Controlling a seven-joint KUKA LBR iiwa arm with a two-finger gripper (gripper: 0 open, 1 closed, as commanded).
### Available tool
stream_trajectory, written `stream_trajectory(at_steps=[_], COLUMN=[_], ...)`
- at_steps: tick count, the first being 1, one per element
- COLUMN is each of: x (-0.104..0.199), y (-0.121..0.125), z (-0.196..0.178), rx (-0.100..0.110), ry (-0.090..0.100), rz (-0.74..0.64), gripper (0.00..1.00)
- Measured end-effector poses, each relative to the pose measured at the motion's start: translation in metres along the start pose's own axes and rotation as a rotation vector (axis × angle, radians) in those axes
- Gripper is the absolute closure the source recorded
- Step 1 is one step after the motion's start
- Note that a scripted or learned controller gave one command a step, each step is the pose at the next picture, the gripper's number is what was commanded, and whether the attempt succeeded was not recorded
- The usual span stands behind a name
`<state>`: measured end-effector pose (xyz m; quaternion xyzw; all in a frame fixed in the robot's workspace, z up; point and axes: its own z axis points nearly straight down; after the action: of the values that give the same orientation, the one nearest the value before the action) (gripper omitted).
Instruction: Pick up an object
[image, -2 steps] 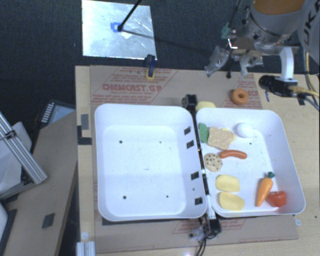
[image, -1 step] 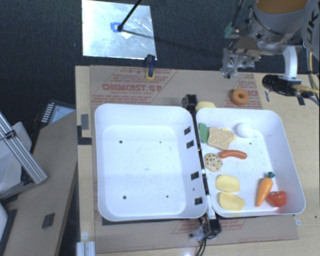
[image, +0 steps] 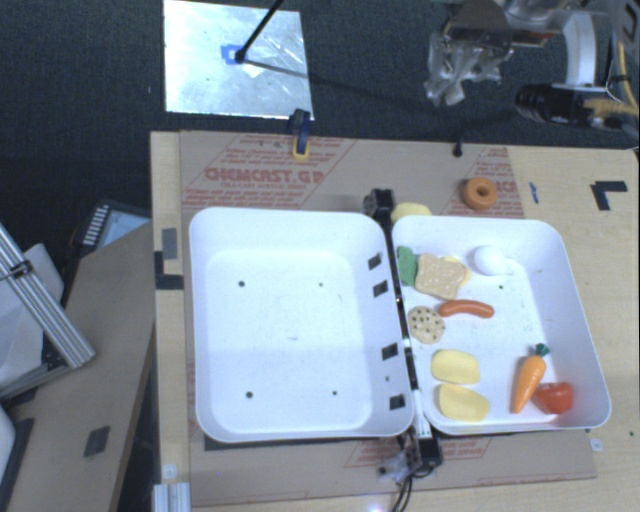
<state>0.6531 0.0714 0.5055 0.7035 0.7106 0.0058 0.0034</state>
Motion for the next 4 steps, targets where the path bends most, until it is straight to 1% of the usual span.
stream_trajectory(at_steps=[1,2,3,4], x=[0.066,0.146,0.167,0.165], y=[-0.036,-0.126,-0.167,-0.165], z=[-0.033,-0.032,-0.031,-0.031], rx=[0.007,0.013,0.013,0.012], ry=[0.000,0.001,-0.001,-0.002], rz=[-0.002,-0.005,0.002,0.006], gripper=[1.00,1.00,1.00,0.00])
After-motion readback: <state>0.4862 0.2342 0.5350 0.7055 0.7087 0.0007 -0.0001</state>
